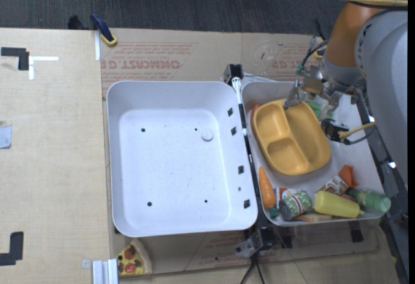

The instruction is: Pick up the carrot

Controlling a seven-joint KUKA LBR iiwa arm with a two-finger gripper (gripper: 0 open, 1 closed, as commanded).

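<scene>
One slim orange carrot (pixel 266 188) lies in the right-hand white bin (pixel 269 87), lengthwise against that bin's left wall, in the lower half, with its narrow end pointing toward the bin's near corner. Just to its right stands a small printed can with red and green on its label (pixel 296 203), tipped on its side, and beyond that a yellow plastic bottle (pixel 336 205) lies flat along the bin's near edge, touching a green bottle-shaped item (pixel 371 199) at the far right corner. A small orange-and-white piece (pixel 343 177) sits just above those two.

Above the carrot, and apart from it, a yellow two-compartment plastic tray (pixel 292 137) takes up the middle of the right bin, tilted so one long edge is raised.

The two-finger gripper (pixel 312 96) hangs over the tray's upper right rim, well away from the carrot, at the end of the grey arm with its orange band (pixel 347 33). I cannot tell how its fingers stand, as cables and the wrist hide them, and nothing shows gripped there.

The left-hand white bin (pixel 123 166) holds one small pale round disc (pixel 207 135) near its upper right area. Both bins rest on a brown cardboard sheet (pixel 165 59) laid over a pale wooden bench (pixel 48 166). A toy pizza slice (pixel 131 260) lies on the cardboard just below the left bin's near corner.
</scene>
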